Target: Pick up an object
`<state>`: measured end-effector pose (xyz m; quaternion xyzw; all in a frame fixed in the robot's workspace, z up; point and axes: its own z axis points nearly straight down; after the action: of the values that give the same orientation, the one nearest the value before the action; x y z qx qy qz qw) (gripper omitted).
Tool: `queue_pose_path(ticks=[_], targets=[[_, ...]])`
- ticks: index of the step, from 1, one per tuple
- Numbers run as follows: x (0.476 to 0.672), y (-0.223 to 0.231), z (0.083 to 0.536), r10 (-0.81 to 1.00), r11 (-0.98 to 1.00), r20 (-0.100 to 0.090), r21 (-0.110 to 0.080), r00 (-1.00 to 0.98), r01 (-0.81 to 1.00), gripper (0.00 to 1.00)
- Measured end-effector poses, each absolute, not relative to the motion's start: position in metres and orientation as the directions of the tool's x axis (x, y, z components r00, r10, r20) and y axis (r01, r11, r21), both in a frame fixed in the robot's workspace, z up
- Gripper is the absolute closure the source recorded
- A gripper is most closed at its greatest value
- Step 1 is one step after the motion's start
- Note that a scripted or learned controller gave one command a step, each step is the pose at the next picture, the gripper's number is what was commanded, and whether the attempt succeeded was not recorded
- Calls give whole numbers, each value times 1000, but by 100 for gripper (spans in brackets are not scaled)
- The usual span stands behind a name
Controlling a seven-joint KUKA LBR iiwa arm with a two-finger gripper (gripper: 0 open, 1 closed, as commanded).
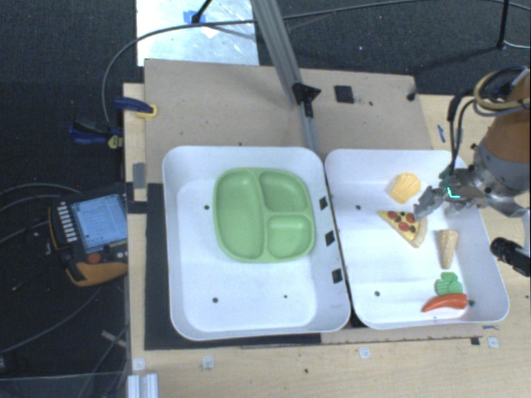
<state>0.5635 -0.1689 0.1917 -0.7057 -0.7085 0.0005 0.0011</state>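
Hovering hand point(426, 203), pizza slice point(405, 225) just beside

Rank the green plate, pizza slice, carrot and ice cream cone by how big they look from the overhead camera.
1. Green plate
2. Pizza slice and carrot: look alike
3. Ice cream cone

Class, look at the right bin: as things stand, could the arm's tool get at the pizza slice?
Probably yes. The tool hangs just above the pizza slice in the right bin. The yellow piece and the cone lie apart from it, so nothing blocks the way down.
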Motion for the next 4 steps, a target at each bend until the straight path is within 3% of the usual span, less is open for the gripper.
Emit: queue_pose_path(ticks=[1, 3, 4], targets=[[565, -169, 193, 1000, 5, 0, 1, -5, 1000, 0], [575, -167, 87, 1000, 1, -1, 3, -1, 1000, 0], [577, -166, 100, 1000, 2, -1, 8, -2, 1000, 100]])
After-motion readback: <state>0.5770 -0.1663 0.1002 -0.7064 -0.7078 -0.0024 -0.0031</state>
